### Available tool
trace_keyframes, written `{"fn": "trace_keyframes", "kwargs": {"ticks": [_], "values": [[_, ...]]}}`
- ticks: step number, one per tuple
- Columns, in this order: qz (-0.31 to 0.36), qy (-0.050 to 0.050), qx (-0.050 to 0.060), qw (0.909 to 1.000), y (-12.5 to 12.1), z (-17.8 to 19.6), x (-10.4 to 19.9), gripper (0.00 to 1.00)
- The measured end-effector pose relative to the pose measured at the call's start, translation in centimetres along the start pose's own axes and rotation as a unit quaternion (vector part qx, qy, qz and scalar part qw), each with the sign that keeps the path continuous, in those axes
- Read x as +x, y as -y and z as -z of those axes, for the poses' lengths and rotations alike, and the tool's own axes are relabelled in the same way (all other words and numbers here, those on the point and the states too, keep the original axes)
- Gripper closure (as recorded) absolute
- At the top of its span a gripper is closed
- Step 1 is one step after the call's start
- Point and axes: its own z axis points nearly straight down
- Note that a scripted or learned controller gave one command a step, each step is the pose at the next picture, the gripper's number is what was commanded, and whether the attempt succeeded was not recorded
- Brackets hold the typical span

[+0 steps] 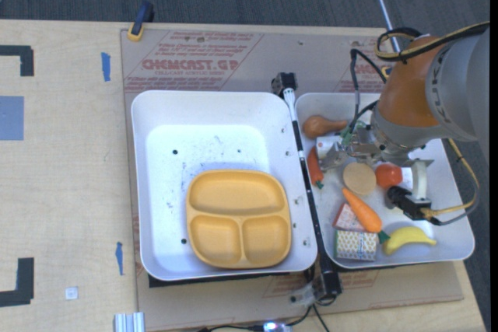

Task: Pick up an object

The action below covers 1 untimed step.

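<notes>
Bench with two white bins, viewed from above at a slant. Your arm (436, 89) reached in from the right, and its gripper (340, 154) sat low over the upper left part of the right bin (459, 245). Whether the gripper was spread or closed could not be made out (its metal parts blended with the clutter beneath).

Every loose thing you could pick lay in that right bin.
- A small white-and-red item (327, 144) lay just left of the gripper.
- A brown drumstick-shaped piece (320, 124) lay beyond it, toward the far wall.
- A slim red piece (313, 167) rested against the bin's left wall.
- A tan round disc (359, 179) lay just on the near side of the gripper.
- A red-orange round piece (387, 175) lay just beside the disc on its right.
- A carrot (362, 211) lay slantwise below the disc.
- A patterned box (355, 245) stood by the near wall.
- A banana (410, 239) lay just right of the box.

The left bin (148, 167) held a yellow plate (237, 225) with three compartments, set in its near half, well apart from your gripper.
</notes>
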Motion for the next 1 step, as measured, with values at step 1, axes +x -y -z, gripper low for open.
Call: {"fn": "trace_keyframes", "kwargs": {"ticks": [1], "values": [[0.000, 0.000, -0.002, 1.0000, -0.13, 1.10, 0.01, 1.00]]}}
